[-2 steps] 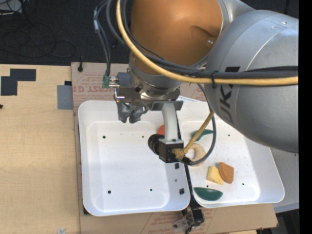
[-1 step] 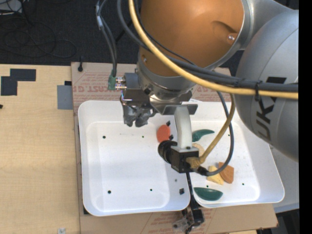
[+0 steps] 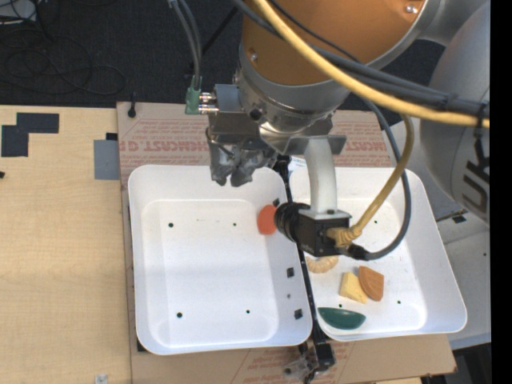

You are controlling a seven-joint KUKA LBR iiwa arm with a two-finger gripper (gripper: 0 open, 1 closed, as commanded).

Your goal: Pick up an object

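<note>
jaws [image 3: 235, 169] hanging above the far edge of the left bin [image 3: 152, 214], dark grey, bunched together in a blurred clump; cannot tell whether open or closed, and nothing seen between them; just right and nearer the camera, an orange ball [image 3: 266, 220] at the right wall of the left bin, partly hidden behind a black camera mount [image 3: 316, 229] on a white bracket; yellow cable [image 3: 382, 198] looping from that mount up toward the arm [image 3: 336, 46]; in the right bin [image 3: 432, 262], a pale round piece [image 3: 322, 265] tucked under the mount, a yellow wedge [image 3: 350, 287] touching a tan slice [image 3: 372, 282], and a dark green oval [image 3: 342, 318] near the front rim; both bins resting on cardboard [image 3: 168, 138] over the wooden table [image 3: 56, 254]; black cables [image 3: 48, 46] on the dark floor beyond.
</note>
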